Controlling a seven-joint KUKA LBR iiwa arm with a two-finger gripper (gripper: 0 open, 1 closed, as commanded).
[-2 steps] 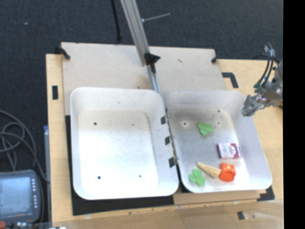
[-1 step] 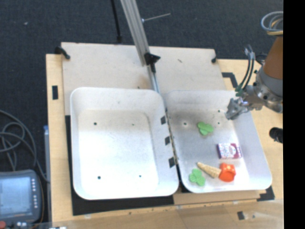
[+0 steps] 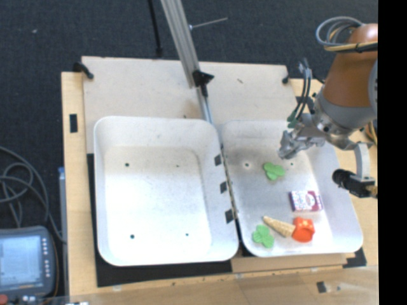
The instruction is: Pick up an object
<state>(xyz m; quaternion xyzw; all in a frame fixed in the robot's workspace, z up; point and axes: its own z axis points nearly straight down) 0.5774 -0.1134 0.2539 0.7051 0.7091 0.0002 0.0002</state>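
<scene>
Objects lay in the right bin (image 3: 331, 170): a green piece (image 3: 274, 171) mid-bin, a purple box (image 3: 305, 200), an orange piece (image 3: 303, 230), a tan cone (image 3: 277, 226), another green piece (image 3: 262, 236). The gripper (image 3: 287, 150) hovered just above the first; its fingers' spread could not be told.

Both white bins, the left bin (image 3: 159, 189) and the right bin (image 3: 337, 221), are looking like smooth matt plastic, speckled with dark scuffs. The bench (image 3: 146, 84) is showing as pale, dull wood board. At twelve o'clock a ribbed metal post (image 3: 178, 24) is gleaming faintly. The floor (image 3: 63, 18) is looking like rough dark carpet.
</scene>
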